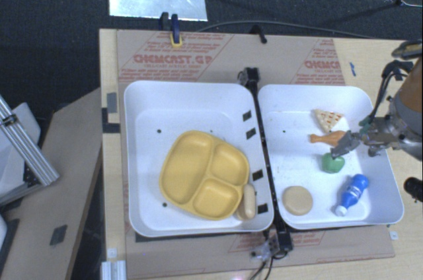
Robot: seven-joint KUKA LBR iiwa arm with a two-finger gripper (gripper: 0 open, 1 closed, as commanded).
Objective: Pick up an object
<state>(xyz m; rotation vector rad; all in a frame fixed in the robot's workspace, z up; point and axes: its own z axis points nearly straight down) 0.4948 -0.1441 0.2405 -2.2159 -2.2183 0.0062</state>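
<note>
The bench [218,51] (its top printed with red lettering) carries two white bins: the left bin [142,140] at nine o'clock, the right bin [291,110] at three.

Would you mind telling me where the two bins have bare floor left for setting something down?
Left bin: bare along its far side and left wall, around the yellow tray. Right bin: bare in its near-divider far corner. Crowded at right, where pizza slice, green toy, bottle and gripper cluster.
</note>
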